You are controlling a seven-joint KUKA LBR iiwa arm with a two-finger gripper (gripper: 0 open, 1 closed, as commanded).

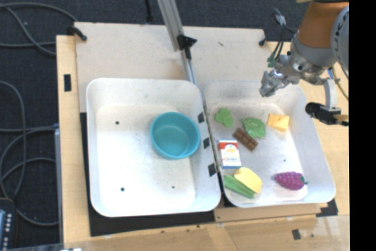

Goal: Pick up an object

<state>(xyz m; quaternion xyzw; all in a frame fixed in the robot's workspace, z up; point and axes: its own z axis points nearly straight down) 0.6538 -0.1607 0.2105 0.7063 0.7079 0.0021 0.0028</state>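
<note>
My gripper hangs over the far edge of the right bin, above and left of a yellow cheese wedge. Nothing shows between its fingers. Below it in that bin lie two green leafy pieces, a brown chocolate bar, a small red and white carton, a yellow piece on a green one and a purple grape bunch.
The left bin holds a teal bowl. A metal pole slants up from between the bins. Cables lie on the dark floor at left.
</note>
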